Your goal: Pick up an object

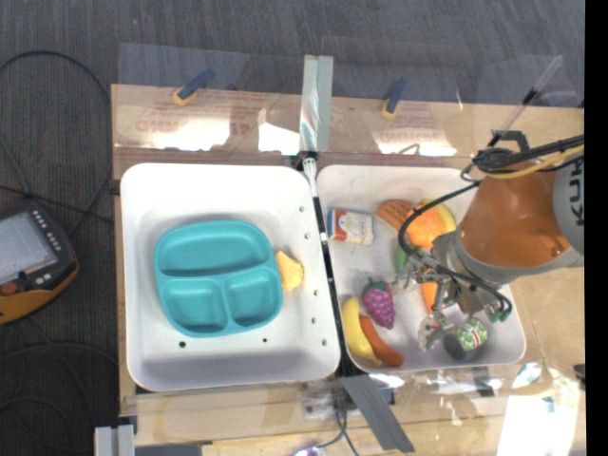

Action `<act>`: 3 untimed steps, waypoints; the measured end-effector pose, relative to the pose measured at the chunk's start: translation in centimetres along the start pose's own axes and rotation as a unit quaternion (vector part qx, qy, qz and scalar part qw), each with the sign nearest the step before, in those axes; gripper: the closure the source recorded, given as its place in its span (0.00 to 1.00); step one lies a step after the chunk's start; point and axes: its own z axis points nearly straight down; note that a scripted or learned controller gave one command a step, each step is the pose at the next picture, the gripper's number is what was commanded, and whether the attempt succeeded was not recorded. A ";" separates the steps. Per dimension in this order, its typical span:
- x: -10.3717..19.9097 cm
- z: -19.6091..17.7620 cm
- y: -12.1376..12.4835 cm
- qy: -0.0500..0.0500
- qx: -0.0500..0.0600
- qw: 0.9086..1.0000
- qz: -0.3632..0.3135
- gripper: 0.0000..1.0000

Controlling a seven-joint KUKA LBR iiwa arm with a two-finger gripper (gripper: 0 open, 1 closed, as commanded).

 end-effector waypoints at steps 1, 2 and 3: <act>-0.1 -0.9 0.0 0.000 0.001 1.000 0.000 1.00; -0.1 -0.9 0.0 0.000 0.001 1.000 0.000 0.00; -7.7 1.2 -0.7 0.002 -0.003 1.000 0.027 0.00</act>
